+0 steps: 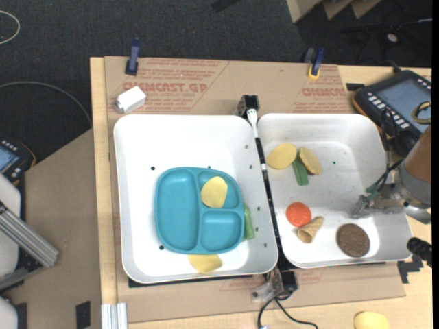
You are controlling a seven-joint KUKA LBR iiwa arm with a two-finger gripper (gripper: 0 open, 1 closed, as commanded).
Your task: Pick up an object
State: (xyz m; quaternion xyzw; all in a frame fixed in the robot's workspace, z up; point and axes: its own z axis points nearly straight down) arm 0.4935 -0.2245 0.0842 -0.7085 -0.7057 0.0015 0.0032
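My gripper (372, 203) hangs low over the right side of the right bin (329, 125), reaching in from the right edge. Just below it, to the left, a brown round disc (353, 240) lies on the bin floor. Further left are an orange-red ball (298, 214) and a tan cone (310, 229). At the back of this bin sit a yellow piece (281, 157), a green stick (300, 173) and a tan piece (311, 161). Nothing shows in the gripper.
The left bin (137, 149) holds a blue divided plate (182, 211) with a yellow slice (215, 192) on it, a green piece (247, 222) at its right edge and a yellow piece (204, 262) in front. A black pendant (394, 101) lies at the back right.
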